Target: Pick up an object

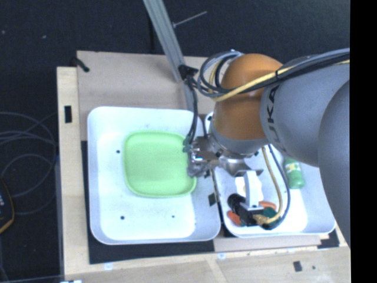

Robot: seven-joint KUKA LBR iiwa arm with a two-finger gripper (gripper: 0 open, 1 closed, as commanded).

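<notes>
the grey arm (306, 111) with its orange band comes in from the right of the frame and hangs over the wall between the two white bins. the gripper (197, 161) sits at the right edge of a pale green dish (153, 164), low over its rim; whether it is open, closed or gripping the rim cannot be told from this angle. the dish lies flat in the middle of the left bin (106, 217). in the right bin (318, 217), a green bottle (293, 174) lies near the right wall, partly under the arm, and a small orange-red thing (234, 219) rests at the lower left corner.
</notes>
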